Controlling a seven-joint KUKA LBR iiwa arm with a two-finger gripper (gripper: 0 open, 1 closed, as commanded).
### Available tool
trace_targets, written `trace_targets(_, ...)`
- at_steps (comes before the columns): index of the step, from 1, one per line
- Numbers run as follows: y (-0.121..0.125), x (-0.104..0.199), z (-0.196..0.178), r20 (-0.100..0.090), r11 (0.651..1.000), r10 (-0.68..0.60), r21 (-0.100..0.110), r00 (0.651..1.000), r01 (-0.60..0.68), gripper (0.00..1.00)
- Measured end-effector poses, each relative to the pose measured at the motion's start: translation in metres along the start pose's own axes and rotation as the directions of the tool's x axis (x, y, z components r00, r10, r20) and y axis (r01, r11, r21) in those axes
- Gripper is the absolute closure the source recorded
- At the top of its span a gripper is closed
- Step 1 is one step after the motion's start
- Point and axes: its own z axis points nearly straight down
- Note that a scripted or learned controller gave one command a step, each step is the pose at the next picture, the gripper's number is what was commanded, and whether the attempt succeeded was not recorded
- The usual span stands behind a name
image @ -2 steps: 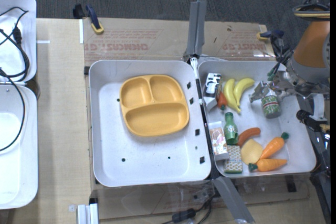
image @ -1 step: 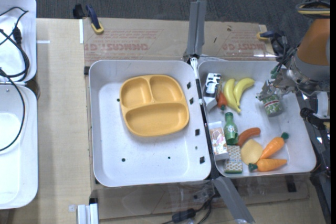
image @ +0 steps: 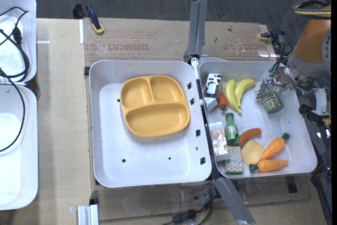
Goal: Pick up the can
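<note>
end effector sits directly above and touching the can.

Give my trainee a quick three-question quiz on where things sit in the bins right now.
1. True or false: the yellow divided plate lies in the left bin.
2. Which is nearest the can? A) the two carrots B) the bananas C) the green bottle
3. Fill in: the pincer is at the can's ____ end, near the right bin's far right corner.

Key
1. True; it is the only thing there.
2. B; the bananas lie just left of the can, the carrots by the near edge.
3. Upper. Whether it grips the can cannot be told from this view.
</note>
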Motion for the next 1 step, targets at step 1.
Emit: trace_targets(1,0.0086,0.0767,-0.1041,-0.001,1.0,0.004,0.001,1.0,-0.004,1.0)
